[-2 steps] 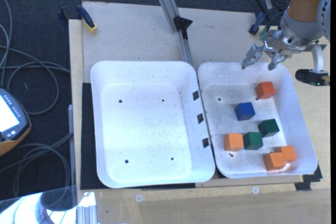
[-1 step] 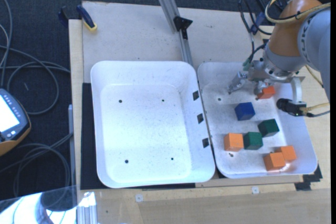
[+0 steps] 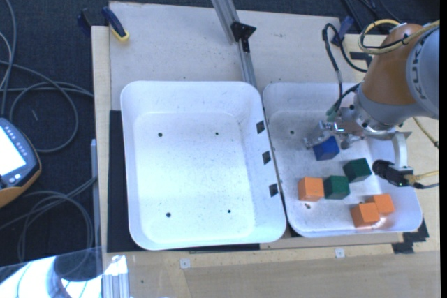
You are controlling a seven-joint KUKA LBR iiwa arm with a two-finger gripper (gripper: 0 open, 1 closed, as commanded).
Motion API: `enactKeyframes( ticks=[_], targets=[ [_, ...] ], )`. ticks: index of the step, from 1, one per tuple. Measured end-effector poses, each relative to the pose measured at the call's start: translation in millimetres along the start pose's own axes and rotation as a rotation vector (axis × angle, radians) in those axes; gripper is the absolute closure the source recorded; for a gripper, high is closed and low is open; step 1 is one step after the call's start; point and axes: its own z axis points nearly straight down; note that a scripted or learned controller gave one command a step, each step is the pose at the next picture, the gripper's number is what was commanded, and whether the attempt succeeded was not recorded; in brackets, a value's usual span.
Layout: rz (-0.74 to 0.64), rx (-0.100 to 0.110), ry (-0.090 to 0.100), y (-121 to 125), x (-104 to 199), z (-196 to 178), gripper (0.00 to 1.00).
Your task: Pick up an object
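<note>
Reaching in: the grey arm point(image 3: 419, 73) with its orange band comes from the right and bends down over the right bin point(image 3: 293, 115), wrist tilted toward that bin's middle.
Gripper: the gripper point(image 3: 328, 135) sits low above the bin floor, its metal tip just over the top of the blue block point(image 3: 325, 149), touching or nearly so.
Grip state: wide, narrow or clamped cannot be told from this slanted view, and the block is not plainly seen held.
Likely target: the blue block, judging by where the tip is; it lies near the middle of the right bin, closer to the far edge than the others.
Why this one: it stands apart from its neighbours, so there is room on either side for a grasp, which probably makes it the easier choice.
Other blocks: a dark green block point(image 3: 357, 169) and a green block point(image 3: 336, 186) lie nearer the front edge, with an orange block point(image 3: 311, 188) just beside the green one.
Front right corner: two more orange blocks point(image 3: 371, 210) sit touching each other.
Left bin: the left bin point(image 3: 188, 164) lies alongside, sharing the middle edge.
Stage: descent or closing, I judge; no lift is evident.
Risk: a tip pressing on the block's top instead of straddling it would push it, not catch it.
</note>
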Motion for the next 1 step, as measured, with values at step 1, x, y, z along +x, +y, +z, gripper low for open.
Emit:
enactKeyframes(
  ticks=[1],
  targets=[
    [-0.001,-0.009,-0.001,3.4,0.3,-11.8,1.0]
  ],
)
